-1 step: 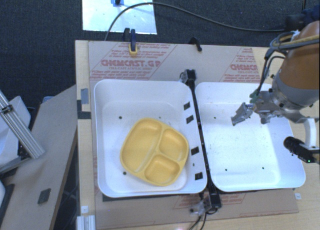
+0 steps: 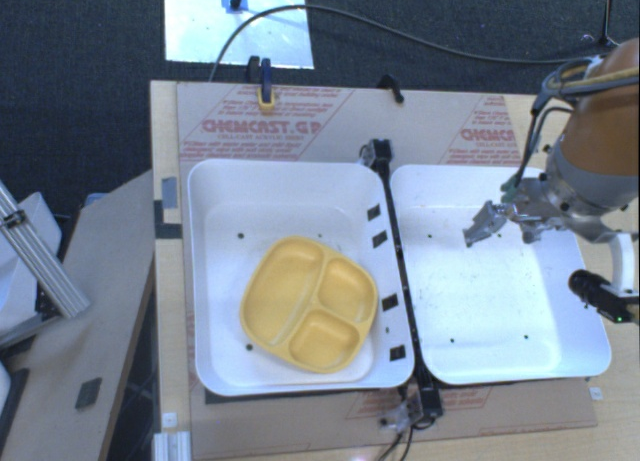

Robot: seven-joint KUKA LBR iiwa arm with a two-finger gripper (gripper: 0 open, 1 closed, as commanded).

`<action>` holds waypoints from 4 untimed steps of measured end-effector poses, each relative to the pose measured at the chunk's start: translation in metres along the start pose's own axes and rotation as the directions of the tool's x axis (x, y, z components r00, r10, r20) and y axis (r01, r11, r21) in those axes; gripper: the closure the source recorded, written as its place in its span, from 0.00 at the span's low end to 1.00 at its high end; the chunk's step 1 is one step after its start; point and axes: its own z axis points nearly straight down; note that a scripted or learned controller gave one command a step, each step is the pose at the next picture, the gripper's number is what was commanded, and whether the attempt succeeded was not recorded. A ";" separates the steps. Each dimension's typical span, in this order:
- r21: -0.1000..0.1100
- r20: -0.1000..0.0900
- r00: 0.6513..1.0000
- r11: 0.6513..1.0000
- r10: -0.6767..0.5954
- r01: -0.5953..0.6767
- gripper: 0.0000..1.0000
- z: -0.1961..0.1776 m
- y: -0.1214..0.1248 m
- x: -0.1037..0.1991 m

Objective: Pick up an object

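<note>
1. Hovering over the right bin (image 2: 560, 349) is my gripper (image 2: 484, 227), up near that bin's far edge and closer to its right side than the divider.
2. Can't honestly tell if the tool is apart or together; from this slanted angle it's just a grey metal lump pointing toward the left bin (image 2: 215, 249), with nothing visibly clamped in it.
3. My arm (image 2: 600, 129) comes in from the right edge, orange band showing above the grey wrist, with a cable looped over the top.
4. The thing worth picking is a yellow divided tray (image 2: 309, 303), three compartments, lying flat in the left bin. It sits toward the near right corner of that bin, turned at an angle, its right rim just beside the wall by the divider.
5. So tray and gripper are well apart, one bin each, with the black clips (image 2: 381, 239) along the shared wall between them.
6. Both bins rest on a brownish board (image 2: 300, 114) with red lettering printed on it, and there's a yellow-and-black clamp (image 2: 264, 84) on the board's far edge.
7. Right bin floor under my gripper is just white with a few dark specks.
</note>
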 end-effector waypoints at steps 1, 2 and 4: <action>0.005 -0.001 1.000 1.000 0.001 -0.001 0.00 0.061 -0.006 0.000; 0.004 -0.001 1.000 1.000 0.002 -0.002 0.00 0.107 -0.001 -0.007; -0.001 0.000 1.000 1.000 0.001 -0.001 1.00 0.155 0.000 -0.011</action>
